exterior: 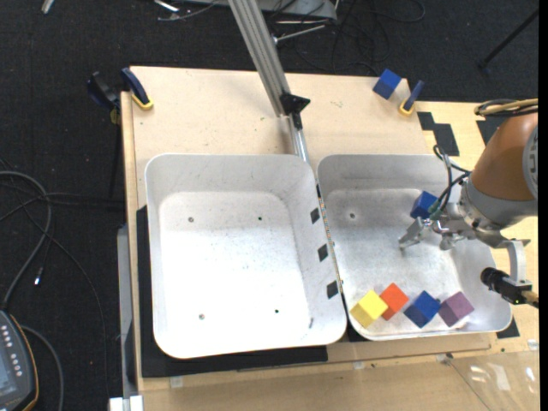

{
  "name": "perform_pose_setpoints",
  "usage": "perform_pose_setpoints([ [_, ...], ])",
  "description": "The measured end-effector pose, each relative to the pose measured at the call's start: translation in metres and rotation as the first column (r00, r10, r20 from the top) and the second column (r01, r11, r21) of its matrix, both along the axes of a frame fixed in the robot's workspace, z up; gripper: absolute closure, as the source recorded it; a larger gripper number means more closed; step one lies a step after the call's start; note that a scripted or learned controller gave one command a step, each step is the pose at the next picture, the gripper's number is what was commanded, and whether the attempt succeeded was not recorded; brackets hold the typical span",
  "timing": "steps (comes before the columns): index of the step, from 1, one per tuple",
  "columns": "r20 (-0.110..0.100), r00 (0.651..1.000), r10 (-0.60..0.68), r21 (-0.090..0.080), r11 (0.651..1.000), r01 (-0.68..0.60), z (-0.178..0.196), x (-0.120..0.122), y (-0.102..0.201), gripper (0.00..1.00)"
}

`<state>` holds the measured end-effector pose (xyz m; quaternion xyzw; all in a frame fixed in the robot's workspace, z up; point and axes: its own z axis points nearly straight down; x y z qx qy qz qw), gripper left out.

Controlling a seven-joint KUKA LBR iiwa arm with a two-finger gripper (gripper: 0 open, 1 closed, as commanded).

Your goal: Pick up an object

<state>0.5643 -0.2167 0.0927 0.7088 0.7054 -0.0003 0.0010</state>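
Four cubes, yellow (369,308), orange (395,297), blue (422,308), purple (455,308), line right bin (360,178) near edge; claw (425,234) spread open above floor, blue block (424,204) beside it.

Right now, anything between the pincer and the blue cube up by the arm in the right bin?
Nothing visible. The pincer sits just below the blue cube in the right bin, with bare floor around them. The yellow, orange, second blue and purple cubes line the near wall.
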Motion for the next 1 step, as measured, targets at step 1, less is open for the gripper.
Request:
perform_pose_setpoints([
  [1,0.007,1.000,0.011,-0.001,1.000,-0.011,0.0038,0.0805,0.0125,0.00],
])
